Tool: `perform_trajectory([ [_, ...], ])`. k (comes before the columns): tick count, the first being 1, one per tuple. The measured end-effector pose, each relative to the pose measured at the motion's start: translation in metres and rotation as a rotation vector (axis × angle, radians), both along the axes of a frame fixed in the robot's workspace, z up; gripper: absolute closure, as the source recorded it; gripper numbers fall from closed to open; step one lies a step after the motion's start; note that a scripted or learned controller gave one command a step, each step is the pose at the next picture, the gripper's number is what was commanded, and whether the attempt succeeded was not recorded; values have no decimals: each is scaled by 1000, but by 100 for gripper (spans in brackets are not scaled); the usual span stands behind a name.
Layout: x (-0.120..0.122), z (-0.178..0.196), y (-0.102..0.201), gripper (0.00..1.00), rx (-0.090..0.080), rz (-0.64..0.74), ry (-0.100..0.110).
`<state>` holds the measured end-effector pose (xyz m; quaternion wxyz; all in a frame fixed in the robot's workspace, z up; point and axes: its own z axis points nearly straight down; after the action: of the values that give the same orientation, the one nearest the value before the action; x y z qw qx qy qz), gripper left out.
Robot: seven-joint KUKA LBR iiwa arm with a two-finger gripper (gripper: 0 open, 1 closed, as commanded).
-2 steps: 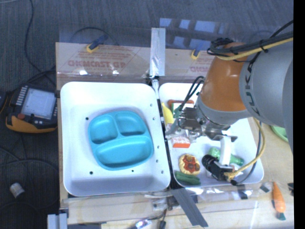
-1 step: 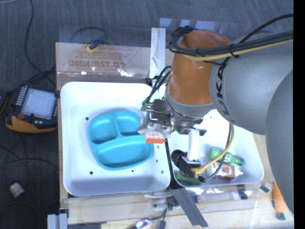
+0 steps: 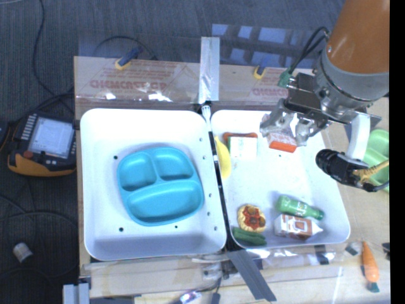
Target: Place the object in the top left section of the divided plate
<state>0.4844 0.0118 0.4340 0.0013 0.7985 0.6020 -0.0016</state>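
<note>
A blue divided plate (image 3: 161,185) lies in the left white bin (image 3: 101,138); its top left section is bare. My gripper (image 3: 289,130) hangs over the upper part of the right bin (image 3: 329,195). A small orange-red object (image 3: 283,146) shows just below the gripper, and I cannot tell whether they touch. The grey wrist with its orange band fills the top right.
The right bin also holds a white box (image 3: 243,151) with a brown item (image 3: 239,135) behind it, a yellow banana (image 3: 222,158) by the dividing wall, a green bottle (image 3: 300,208), a toy pizza (image 3: 251,217), a green vegetable (image 3: 249,236) and a small carton (image 3: 295,227).
</note>
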Motion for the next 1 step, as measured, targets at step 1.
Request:
perform_trajectory([
  [1, -1, -89, 37, 100, -2, -337, 3],
])
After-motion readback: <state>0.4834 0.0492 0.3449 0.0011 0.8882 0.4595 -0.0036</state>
